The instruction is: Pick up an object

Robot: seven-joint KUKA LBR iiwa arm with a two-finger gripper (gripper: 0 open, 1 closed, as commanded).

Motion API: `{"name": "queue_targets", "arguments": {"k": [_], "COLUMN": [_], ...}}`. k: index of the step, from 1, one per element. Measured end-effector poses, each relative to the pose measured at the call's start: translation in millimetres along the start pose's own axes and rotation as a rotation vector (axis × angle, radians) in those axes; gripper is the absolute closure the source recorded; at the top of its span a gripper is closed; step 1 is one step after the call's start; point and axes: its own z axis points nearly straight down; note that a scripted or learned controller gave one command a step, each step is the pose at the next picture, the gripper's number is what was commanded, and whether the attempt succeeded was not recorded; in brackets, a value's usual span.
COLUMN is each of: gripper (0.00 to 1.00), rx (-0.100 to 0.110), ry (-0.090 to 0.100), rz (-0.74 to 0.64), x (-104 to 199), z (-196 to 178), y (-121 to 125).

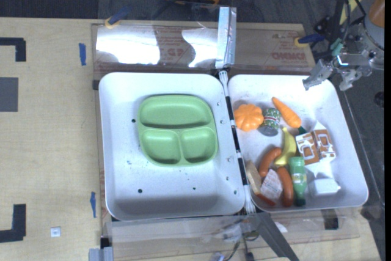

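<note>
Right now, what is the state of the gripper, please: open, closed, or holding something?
Grey two-finger gripper: open, holding nothing, above the right white bin's far corner.

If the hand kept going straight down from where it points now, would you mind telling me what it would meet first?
The hand hangs over the right bin's far right corner. Going straight down, it would probably meet bare bin floor or the rim there, not the carrot; depth is uncertain from this slanted view.
</note>
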Motion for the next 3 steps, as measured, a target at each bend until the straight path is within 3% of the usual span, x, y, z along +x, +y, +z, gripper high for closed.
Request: {"name": "queue_targets", "arguments": {"k": [1,2,3], "gripper": [0.00,0.00,0.00], "rx": [-0.004,-0.003,-0.006], "ry": [0.000,-0.001,-0.001], "rz": [0.104,0.345,0.219], "x": [21,67,16], "z": [148,147,194], "y": [18,49,32]}}
